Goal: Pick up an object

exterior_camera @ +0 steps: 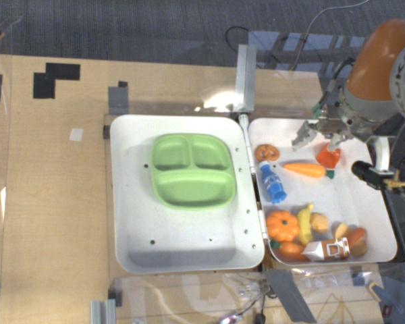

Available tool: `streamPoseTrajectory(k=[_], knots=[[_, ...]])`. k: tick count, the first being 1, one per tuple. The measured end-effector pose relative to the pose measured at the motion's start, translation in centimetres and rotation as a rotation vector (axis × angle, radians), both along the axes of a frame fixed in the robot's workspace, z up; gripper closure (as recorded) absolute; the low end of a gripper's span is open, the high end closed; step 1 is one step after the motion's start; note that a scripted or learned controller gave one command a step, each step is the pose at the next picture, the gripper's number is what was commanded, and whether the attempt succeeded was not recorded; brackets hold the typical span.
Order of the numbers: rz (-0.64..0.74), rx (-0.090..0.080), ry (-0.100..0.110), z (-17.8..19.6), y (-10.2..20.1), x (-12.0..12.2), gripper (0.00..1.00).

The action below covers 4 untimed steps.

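Camera view: pincer [322,138] hangs spread open, holding nothing, at 12 o'clock in the right bin [385,214]. The red object [329,157] lies just at its 5 o'clock; the carrot [304,170] lies at 6 o'clock

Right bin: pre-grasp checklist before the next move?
1. Gripper over right bin: ok.
2. Fingers spread, nothing between them: ok.
3. Nearest target, red piece, unobstructed from above: ok.
4. Carrot close beside the red piece, may get bumped: not ok.
5. Gripper height above bin floor: cannot tell.
6. Green tray in left bin, away from the path: ok.
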<state>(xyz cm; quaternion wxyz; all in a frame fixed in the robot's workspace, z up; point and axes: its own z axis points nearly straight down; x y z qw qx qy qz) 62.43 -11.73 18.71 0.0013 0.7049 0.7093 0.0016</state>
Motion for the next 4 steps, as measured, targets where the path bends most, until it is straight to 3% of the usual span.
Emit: streamPoseTrajectory(k=[1,2,3,4], knots=[[0.128,0.000,-0.001,-0.1,4.8,-3.9,0.00],[0.053,-0.002,-0.036,-7.0,3.2,-4.1,0.00],[0.066,0.000,-0.003,-0.1,6.4,-3.9,0.00],[0.158,-0.001,-0.001,-5.3,1.9,-5.2,0.00]])
